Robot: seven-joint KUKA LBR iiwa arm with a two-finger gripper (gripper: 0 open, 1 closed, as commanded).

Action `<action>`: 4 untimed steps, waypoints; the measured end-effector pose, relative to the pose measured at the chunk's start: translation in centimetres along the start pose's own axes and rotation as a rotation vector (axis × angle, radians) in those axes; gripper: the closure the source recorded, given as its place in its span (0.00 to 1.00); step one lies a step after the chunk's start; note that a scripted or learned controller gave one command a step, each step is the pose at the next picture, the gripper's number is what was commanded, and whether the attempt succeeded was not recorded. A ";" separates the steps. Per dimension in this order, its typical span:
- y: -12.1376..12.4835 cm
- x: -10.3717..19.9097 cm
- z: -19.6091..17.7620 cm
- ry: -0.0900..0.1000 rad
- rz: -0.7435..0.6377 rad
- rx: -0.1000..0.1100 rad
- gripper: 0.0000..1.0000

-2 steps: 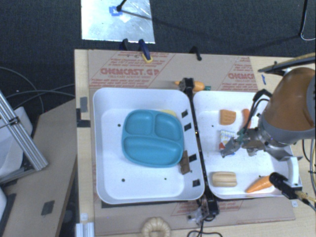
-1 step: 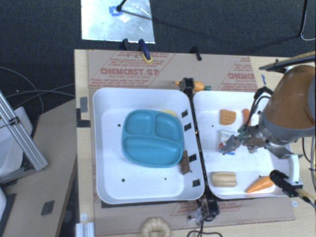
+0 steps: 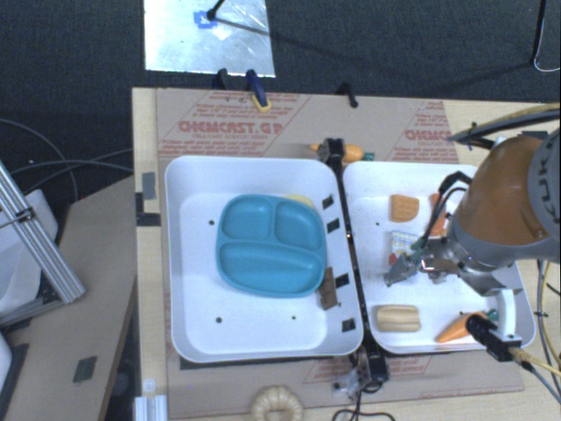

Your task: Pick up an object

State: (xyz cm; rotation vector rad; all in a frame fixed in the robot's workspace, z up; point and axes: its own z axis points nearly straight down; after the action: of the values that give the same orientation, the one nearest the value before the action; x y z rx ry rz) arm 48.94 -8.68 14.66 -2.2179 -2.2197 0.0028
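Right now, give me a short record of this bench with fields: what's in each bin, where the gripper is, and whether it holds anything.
left bin: blue divided plastic plate, with a small brown piece at its lower right edge
right bin: orange cracker-like square, tan bread-roll shape, orange carrot-shaped toy, small pale packet
gripper: low over the right bin's middle, above the roll
held: nothing seen between its fingers
arm: reaches in from the right
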 end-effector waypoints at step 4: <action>0.6 -0.4 0.7 -0.002 -0.002 -0.009 1.00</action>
State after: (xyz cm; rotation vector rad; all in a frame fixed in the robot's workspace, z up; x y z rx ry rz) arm 49.52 -9.07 14.00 -2.2209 -2.2280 -0.0051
